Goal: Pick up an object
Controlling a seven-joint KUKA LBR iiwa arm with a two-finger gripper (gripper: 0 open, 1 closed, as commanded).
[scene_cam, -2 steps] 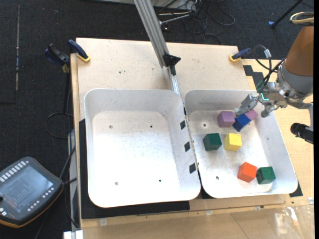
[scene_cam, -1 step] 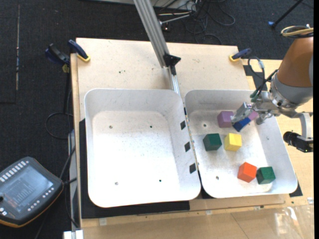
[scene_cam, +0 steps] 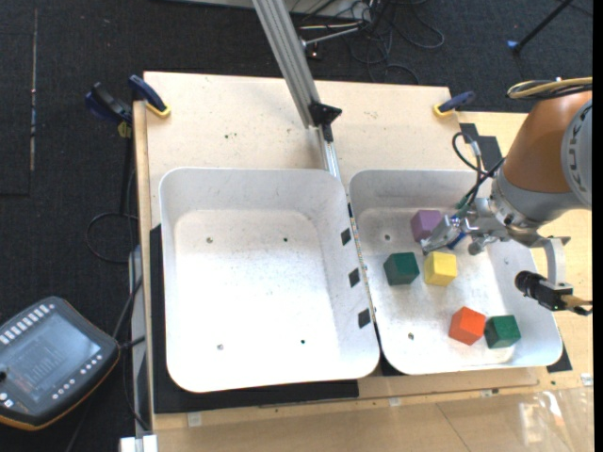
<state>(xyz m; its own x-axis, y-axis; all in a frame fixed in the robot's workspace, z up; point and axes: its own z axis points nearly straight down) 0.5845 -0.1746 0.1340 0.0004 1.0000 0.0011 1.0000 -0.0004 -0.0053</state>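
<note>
The arm [scene_cam: 551, 153] reaches in from the right, over the right bin [scene_cam: 396, 191], and the gripper [scene_cam: 445, 237] sits low between the purple block [scene_cam: 426, 222] and the yellow block [scene_cam: 440, 268]. How wide it stands, I cannot tell from here. A dark green block [scene_cam: 401, 268] lies just beside the yellow one, mid-bin. Near the bin's front right corner, an orange block [scene_cam: 467, 326] and a second green block [scene_cam: 502, 330] sit touching. The left bin [scene_cam: 188, 191] lies alongside.
</note>
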